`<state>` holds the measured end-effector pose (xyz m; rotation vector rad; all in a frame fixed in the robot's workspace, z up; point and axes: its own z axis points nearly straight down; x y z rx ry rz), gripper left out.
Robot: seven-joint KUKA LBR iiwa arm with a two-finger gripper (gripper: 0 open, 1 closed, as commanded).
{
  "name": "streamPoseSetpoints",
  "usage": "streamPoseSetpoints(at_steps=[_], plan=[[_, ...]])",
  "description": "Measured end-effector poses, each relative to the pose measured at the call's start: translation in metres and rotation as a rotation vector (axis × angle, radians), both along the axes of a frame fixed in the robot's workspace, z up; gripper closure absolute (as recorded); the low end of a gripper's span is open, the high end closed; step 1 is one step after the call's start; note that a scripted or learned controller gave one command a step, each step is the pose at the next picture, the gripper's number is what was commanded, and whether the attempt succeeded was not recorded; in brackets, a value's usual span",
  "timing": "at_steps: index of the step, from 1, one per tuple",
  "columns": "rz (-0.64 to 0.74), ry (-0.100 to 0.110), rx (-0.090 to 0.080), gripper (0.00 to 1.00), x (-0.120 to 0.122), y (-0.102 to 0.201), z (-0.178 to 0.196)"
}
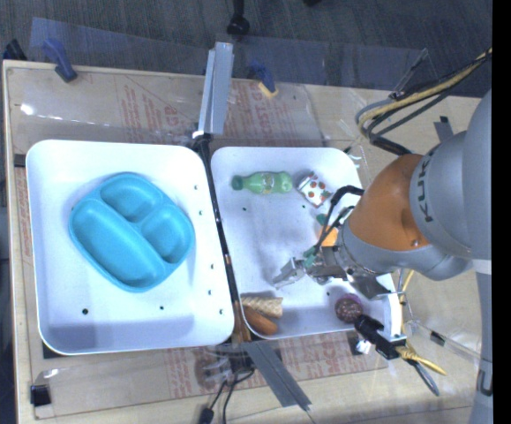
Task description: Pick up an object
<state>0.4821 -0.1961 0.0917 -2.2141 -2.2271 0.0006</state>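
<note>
My tool (289,272) is down in the right bin (259,237), low over the bare middle of its floor. Its 2 fingers look spread a bit with nothing between them. The green bottle (262,183) lies on its side at the far end of that bin, with a small spotted white thing (314,189) just right of it. An ice cream cone toy (262,306) sits in the near left corner, a dark round thing (348,307) in the near right. The left bin (52,307) holds 1 blue divided plate (131,230). Both bins sit on the table (326,113).
</note>
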Motion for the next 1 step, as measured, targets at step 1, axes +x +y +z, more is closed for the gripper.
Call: streamPoseSetpoints(at_steps=[1], plan=[[0.003,0.001,0.000,0.00,0.0902,-0.0132,-0.0001]])
